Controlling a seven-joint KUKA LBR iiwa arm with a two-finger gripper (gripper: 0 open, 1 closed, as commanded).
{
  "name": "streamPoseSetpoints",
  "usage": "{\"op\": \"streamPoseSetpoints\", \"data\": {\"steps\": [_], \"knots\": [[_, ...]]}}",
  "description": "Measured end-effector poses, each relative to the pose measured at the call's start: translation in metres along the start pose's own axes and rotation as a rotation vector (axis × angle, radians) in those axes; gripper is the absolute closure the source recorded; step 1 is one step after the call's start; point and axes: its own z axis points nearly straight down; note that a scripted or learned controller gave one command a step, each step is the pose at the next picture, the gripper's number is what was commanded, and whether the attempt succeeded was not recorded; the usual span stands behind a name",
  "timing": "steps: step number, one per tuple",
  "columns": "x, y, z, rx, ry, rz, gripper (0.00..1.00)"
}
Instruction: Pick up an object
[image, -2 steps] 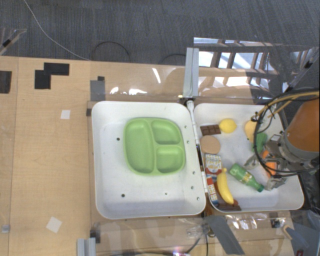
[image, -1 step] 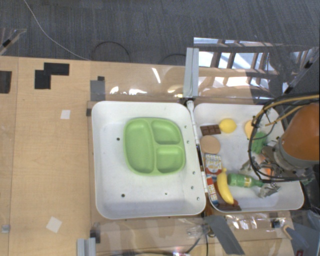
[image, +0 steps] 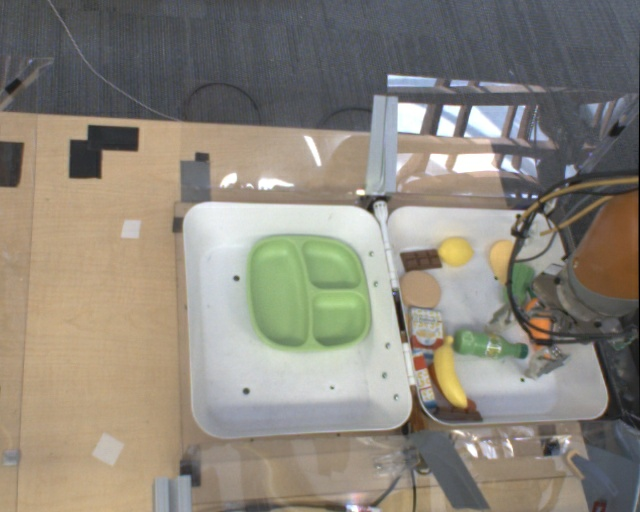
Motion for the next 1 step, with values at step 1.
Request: {"op": "streamPoseSetpoints", "data": {"steps": [1], "knots": [[-0.0166,0.0303,-0.0009,0.002,0.0,-0.096,0.0]]}}
